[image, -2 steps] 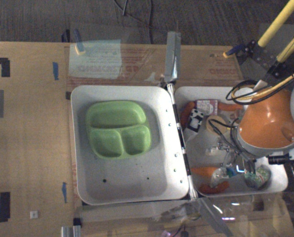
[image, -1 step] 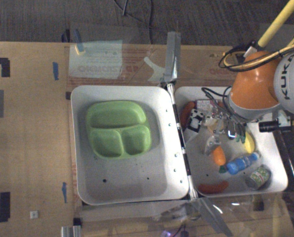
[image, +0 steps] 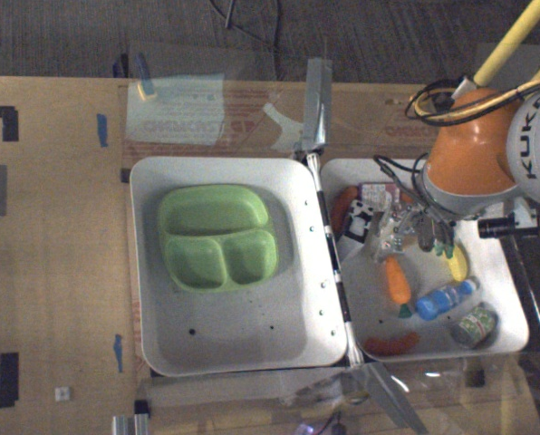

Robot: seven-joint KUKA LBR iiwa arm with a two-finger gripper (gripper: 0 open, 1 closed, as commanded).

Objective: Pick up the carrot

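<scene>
Plywood bench point(image: 53, 243), two smooth white bins. Left bin point(image: 252, 333) holds a glossy green three-section plate point(image: 217, 236). Right bin point(image: 501, 333) — tapered orange carrot point(image: 397, 284) near centre, just below the gripper point(image: 406, 234), not held; finger gap: cannot tell. Blue bottle point(image: 444, 299) beside carrot. Arm point(image: 474, 152) reads "KU".

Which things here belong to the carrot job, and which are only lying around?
For the job:
carrot
gripper
right bin

Lying about:
green divided plate
left bin
blue bottle
small can
red sausage-like item
</scene>
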